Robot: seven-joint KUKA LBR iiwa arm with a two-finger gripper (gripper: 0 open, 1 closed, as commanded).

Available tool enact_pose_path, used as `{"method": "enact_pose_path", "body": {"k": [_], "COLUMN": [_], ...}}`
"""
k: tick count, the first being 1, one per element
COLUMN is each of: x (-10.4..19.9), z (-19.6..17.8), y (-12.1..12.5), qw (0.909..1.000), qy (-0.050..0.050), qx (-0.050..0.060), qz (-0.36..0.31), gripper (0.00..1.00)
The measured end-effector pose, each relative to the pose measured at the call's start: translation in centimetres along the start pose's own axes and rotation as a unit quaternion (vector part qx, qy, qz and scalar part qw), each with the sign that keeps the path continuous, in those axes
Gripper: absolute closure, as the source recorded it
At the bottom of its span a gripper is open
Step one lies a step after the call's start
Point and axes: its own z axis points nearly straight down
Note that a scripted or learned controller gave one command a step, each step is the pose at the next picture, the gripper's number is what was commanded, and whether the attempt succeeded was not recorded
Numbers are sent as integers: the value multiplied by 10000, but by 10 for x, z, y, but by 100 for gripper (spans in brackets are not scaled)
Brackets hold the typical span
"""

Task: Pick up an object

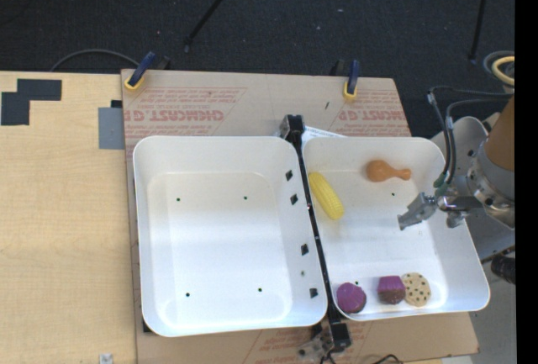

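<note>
Camera view shows the counter (67, 211) bearing two shallow white bins side by side, the left bin (218, 156) and the right bin (458, 270), which holds all the loose items. The arm (492, 177) enters from the right edge, and its claw (418, 215) hangs over the right bin's right-hand part, near the rim; its two fingers appear spread apart with nothing between them, so it is released and holding nothing. In my judgement the step in hand is the approach: no object is yet chosen or gripped. Candidates, largest first: a yellow corn cob (326, 195) lying aslant beside the divider; an orange drumstick-shaped piece (385, 171) toward the far wall, nearest the claw; a round cookie (416, 289), a purple block (391, 289) and a round magenta piece (351, 298) in a row along the near wall, the cookie and block touching. The next move calls for centring the claw over one item, likely the drumstick, then descending and closing squarely across its narrow part.
</note>
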Motion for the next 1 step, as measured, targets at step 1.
{"method": "enact_pose_path", "body": {"k": [1], "x": [-34], "z": [39], "y": [76], "qw": [10000], "qy": [0], "qx": [14], "qz": [-1], "gripper": [0]}}
